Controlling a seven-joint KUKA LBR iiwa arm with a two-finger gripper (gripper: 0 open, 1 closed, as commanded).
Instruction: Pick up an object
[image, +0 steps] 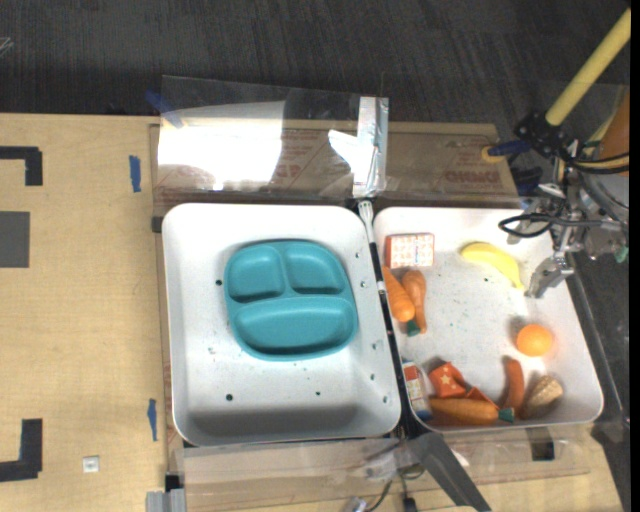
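gripper (548, 280) at right bin's (590, 395) upper right edge | finger state: cannot tell | banana (492, 262) just left of gripper | orange (534, 340) below gripper

Two white bins (190, 300) sit side by side on the bench (70, 300).

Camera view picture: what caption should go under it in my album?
Gripper near a banana in the right bin of toy food; a teal tray in the left bin.
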